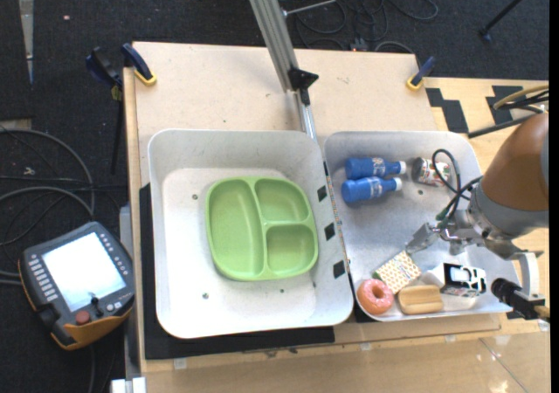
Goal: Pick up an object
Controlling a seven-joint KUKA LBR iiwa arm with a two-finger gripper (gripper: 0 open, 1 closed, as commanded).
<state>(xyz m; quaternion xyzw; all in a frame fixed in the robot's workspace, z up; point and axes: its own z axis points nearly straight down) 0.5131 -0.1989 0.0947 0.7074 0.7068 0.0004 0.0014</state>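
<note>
Dark carpeted floor with loose cables is seen around a pale wooden bench (227, 86); a handheld control pendant (77, 282) lies on the floor at the left, and a slanted metal pole (271, 20) crosses the top of the view down to the seam between the bins.

Two shallow white bins are set side by side on the bench. In the left bin (175, 173) a green divided plate (262, 227) is laid flat, roughly centred, three compartments facing up.

In the right bin (384, 225) the pickable things are spread out:
- two blue bottles (371, 179) lying on their sides, one just behind the other, white caps pointing right, in the far half
- a small can-like item (428, 171) just right of the bottles, detail too blurred to name
- a pink donut (376, 296) at the near left corner
- a tan bread roll (420, 299) just right of the donut
- a patterned flat packet (399, 270) just behind donut and roll
- a small black-and-white item (464, 279) at the near right

The arm (524, 177) comes in from the right, orange band visible, wrist over the right bin's right side. The gripper (444, 236) is located low over the bin floor, between the bottles and the near-edge items. Nothing is seen between it and any object. The end effector's state cannot be told; it is too small and cluttered with cabling.
</note>
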